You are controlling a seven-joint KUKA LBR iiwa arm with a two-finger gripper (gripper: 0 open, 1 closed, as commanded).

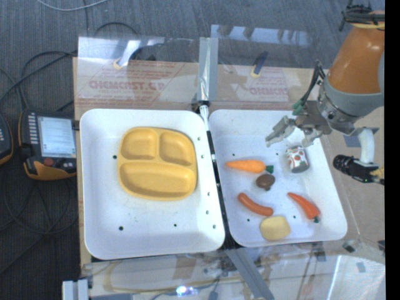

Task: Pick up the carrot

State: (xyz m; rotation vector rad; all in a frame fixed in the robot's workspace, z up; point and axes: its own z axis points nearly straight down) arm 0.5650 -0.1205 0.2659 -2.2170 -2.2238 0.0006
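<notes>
The carrot (245, 165), orange with a green stem end, lies on its side in the middle of the right bin (244, 127), close to the divider. My gripper (294, 134) hovers over the bin's far right part, up and to the right of the carrot and well apart from it. Its fingers (279, 130) are spread open with nothing between them.
Around the carrot lie a small brown item (265, 181), a red-orange sausage (254, 204), a red pepper (304, 205), a yellow potato (275, 227) and a small red-and-white can (298, 159) just below the gripper. The left bin (100, 186) holds a yellow divided plate (158, 162).
</notes>
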